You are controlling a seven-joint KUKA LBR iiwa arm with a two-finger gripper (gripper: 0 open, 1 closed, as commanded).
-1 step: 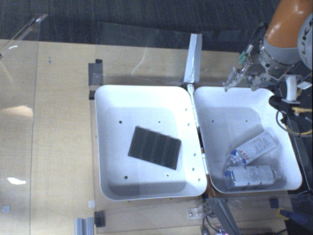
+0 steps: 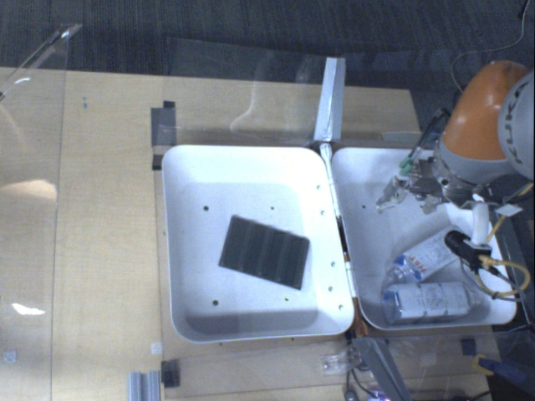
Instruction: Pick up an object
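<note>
A pale wooden bench [image 2: 84,224] sits against dark carpet, with a clear sheet over its left part that catches glare. On it the left white bin [image 2: 180,224] holds a dark ribbed rectangular pad [image 2: 264,251], lying flat and turned at a slant near the bin's middle. Just right of it, past a metal divider post [image 2: 329,98], the right white bin [image 2: 364,224] holds two clear plastic bottles: one with a white label [image 2: 425,261], angled, and one [image 2: 430,301] lying along the near wall, the two close together. The gripper [image 2: 407,190] hangs over the bin's far part, apart from both bottles; its fingers are too small and cluttered to tell whether spread or closed. The grey arm with the orange band [image 2: 485,115] is cut off at the right
</note>
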